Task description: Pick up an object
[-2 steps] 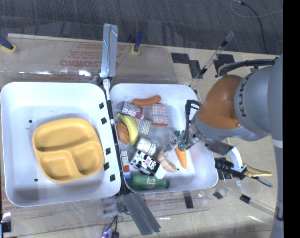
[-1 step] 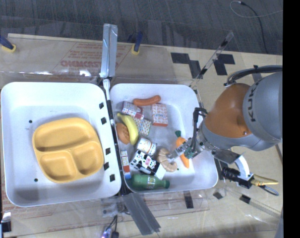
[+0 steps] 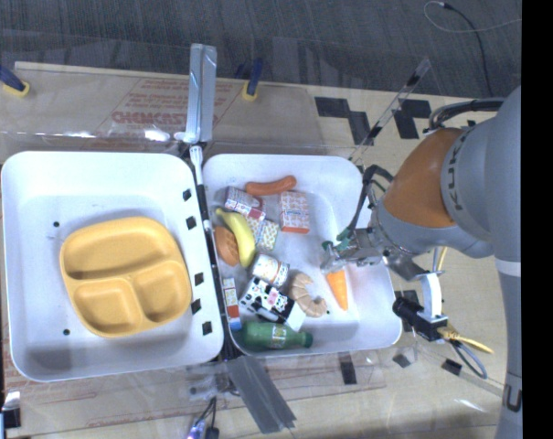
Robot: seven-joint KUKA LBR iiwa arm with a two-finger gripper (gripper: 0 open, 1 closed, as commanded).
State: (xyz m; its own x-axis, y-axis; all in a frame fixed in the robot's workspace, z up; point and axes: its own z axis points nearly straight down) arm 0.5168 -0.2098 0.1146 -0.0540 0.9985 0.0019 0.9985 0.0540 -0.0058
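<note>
My gripper [image 3: 335, 256] is low over the right side of the right bin [image 3: 378, 332], at the end of the grey arm with its orange band [image 3: 422, 190]. Directly below it lies an orange carrot [image 3: 338, 290], whose upper end meets the gripper's tip. I cannot see whether the carrot is gripped. Left of it in the same bin are a yellow banana [image 3: 240, 234], a sausage [image 3: 271, 187], a small can [image 3: 269, 268] and a green bottle [image 3: 276, 337].
The right bin also holds a brown bread roll [image 3: 225, 245], small cartons [image 3: 294, 211], a black-and-white box [image 3: 265, 302] and a pale pastry [image 3: 306, 294]. A yellow divided plate [image 3: 125, 273] lies in the left bin [image 3: 29, 181]. Cables run past the bench's right edge.
</note>
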